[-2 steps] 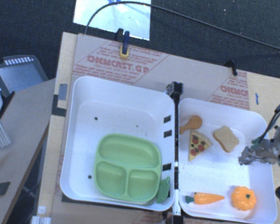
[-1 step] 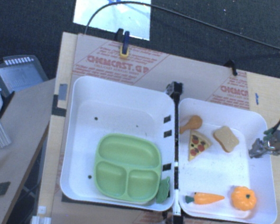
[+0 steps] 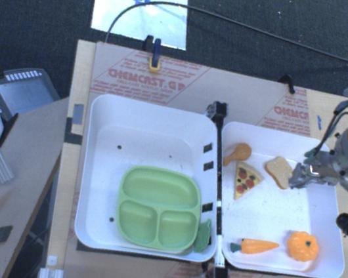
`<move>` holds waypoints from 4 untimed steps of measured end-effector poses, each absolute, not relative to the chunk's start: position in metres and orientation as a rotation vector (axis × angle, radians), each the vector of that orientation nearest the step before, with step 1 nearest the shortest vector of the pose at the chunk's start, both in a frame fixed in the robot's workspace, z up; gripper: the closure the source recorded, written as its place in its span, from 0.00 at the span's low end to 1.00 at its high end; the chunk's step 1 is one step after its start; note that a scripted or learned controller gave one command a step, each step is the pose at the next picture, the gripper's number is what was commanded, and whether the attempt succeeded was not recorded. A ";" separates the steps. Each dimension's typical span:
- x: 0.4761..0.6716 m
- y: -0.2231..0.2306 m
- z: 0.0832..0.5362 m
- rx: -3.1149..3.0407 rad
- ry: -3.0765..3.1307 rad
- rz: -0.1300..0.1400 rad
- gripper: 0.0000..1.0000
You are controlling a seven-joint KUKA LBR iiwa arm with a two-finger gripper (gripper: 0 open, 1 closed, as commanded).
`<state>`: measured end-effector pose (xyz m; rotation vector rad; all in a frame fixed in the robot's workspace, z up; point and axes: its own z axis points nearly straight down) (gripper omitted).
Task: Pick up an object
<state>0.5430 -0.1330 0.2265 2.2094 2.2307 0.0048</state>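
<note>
Two bins; L bin (image 3: 103, 122) w/ green tray (image 3: 158, 209); R bin (image 3: 329, 222) w/ pizza (image 3: 246, 180), carrot (image 3: 255, 246); hand (image 3: 302, 176) state unclear

Two white bins (image 3: 163, 123), smooth plastic, slight sheen on walls. Green divided plate (image 3: 158, 209), matt plastic, three compartments. Toy food in moulded plastic: pizza slice (image 3: 245, 180), bread slice (image 3: 279, 171), drumstick (image 3: 236, 153), carrot (image 3: 257, 247), pumpkin (image 3: 302, 246), all smooth, faintly glossy. Board under bins (image 3: 190, 86), tan cardboard, matt, printed in red. Floor (image 3: 38, 4), dark carpet, rough weave. Sheet (image 3: 143, 3) on floor, pale, reflective.
</note>
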 end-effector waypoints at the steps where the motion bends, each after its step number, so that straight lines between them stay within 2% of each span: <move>1: 0.556 -0.081 0.237 2.210 2.232 0.004 1.00; 4: 0.575 0.081 0.222 2.210 2.232 0.004 1.00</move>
